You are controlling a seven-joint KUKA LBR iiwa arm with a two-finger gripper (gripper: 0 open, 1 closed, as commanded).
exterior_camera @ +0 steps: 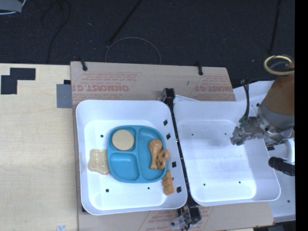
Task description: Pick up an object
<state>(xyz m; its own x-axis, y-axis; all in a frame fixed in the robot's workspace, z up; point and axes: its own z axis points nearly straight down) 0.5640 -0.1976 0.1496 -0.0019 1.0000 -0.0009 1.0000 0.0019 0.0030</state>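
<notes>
Objects sit well left of the pincer: a blue tray carrying a round biscuit. Pincer hovers over the right bin, presumably lining up; how wide it's open, I can't tell.

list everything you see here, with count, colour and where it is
bins: 2, white, side by side on the bench
divided plate: 1, blue, in the left bin
round biscuit: 1, pale tan, in the plate's upper left compartment
drumstick-shaped piece: 1, tan, in the plate's right compartment
pretzel-shaped piece: 1, brown, beside the drumstick-shaped piece in the same compartment
bread slice: 1, pale beige, on the left bin's floor against the plate's left edge
small chunk: 1, orange-brown, on the left bin's floor by the plate's lower right corner
cardboard sheet: 1, brown with red print, under the bins
arm: 1, grey with orange band, at the right bin's right side
gripper: 1, grey, over the right bin's right part
</notes>
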